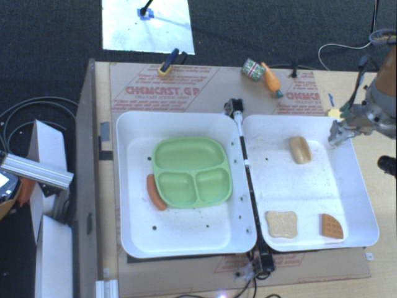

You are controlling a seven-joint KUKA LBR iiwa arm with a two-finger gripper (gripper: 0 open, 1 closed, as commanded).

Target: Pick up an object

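Bench [186, 92] w/ two white bins [186, 244]; fingers [340, 134] over right bin's rim, state can't tell.

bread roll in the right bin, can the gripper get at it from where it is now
Probably yes. The bread roll lies alone on the floor of the right bin, and the gripper sits at the bin's far right rim with nothing between them.
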